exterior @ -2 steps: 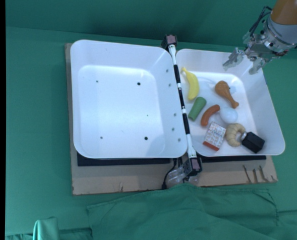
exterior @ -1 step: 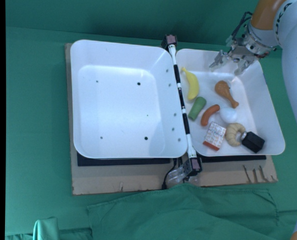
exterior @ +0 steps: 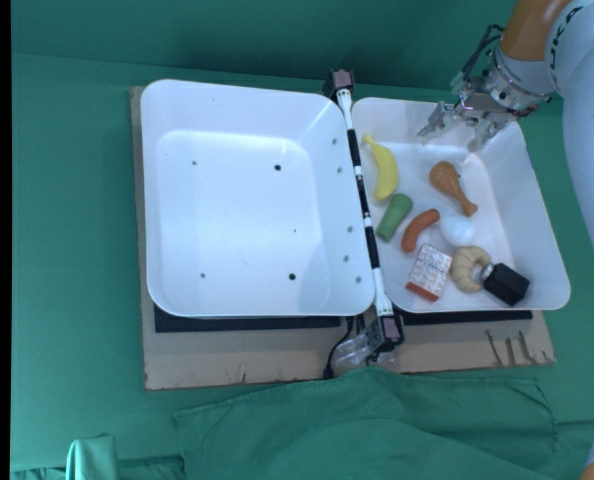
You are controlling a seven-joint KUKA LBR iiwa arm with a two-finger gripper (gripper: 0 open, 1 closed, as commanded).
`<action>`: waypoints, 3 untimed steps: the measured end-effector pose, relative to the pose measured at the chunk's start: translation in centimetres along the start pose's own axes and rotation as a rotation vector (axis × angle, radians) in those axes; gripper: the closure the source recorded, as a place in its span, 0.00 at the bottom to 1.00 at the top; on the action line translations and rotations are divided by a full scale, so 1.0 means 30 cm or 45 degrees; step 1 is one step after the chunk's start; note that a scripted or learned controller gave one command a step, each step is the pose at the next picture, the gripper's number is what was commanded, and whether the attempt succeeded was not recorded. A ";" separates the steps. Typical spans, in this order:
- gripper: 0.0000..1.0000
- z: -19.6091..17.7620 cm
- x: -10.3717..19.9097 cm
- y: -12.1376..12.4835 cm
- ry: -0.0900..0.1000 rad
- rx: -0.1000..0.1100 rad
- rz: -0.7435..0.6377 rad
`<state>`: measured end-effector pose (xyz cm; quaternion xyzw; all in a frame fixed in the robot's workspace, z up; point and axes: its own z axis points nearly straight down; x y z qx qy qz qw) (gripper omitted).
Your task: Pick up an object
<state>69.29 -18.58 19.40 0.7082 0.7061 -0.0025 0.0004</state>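
Note:
My gripper (exterior: 455, 131) hangs over the far part of the right bin (exterior: 542, 223), its fingers spread open with nothing between them. Just below it lies a brown chicken drumstick (exterior: 451, 184). A yellow banana (exterior: 382, 167) rests at the bin's left side, with a green pickle (exterior: 394, 216) and an orange sausage (exterior: 419, 229) beneath it. Nearer the front sit a white egg (exterior: 457, 230), a tan croissant (exterior: 469, 267), a red-and-white packet (exterior: 429, 272) and a black block (exterior: 505, 283).
The left bin (exterior: 177, 268) is a wide white tray beside the right one. A black-and-white striped bar (exterior: 362, 193) runs between the two bins. Green cloth (exterior: 367, 423) lies bunched at the front of the bench.

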 end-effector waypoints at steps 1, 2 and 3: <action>0.00 0.001 0.000 0.000 0.000 0.000 0.000; 0.00 0.035 -0.009 -0.202 -0.001 -0.014 0.002; 1.00 -0.014 -0.017 -0.190 -0.009 -0.030 0.006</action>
